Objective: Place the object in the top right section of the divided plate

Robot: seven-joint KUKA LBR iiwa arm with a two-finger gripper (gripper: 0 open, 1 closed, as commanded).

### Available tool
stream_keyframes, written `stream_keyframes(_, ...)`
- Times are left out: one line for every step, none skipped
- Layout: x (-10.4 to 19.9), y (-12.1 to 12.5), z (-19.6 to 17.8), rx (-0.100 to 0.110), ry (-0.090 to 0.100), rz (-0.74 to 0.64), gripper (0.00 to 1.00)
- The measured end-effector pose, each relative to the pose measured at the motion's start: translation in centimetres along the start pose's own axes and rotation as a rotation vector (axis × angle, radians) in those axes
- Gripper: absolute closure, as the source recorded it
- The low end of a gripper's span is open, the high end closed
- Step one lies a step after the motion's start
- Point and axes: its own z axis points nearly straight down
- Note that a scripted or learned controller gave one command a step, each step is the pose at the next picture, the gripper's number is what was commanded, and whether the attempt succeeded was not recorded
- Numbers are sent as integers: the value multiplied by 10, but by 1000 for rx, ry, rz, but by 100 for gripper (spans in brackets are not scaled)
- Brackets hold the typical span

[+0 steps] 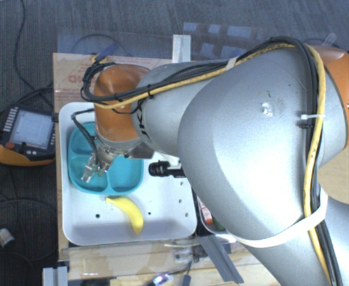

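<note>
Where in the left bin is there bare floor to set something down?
Bare floor lies left of the banana, below the blue divided plate, and right of the banana toward the bin wall. The plate is crowded by the tool.

The arm [234,142] overhangs the left bin's [73,234] right half; bare floor lies either side of the banana [129,211] (just below the blue divided plate [126,180]).
</note>
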Motion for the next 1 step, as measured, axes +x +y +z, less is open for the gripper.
stream_keyframes(-16, 11, 0, 7, 5, -89, 100)
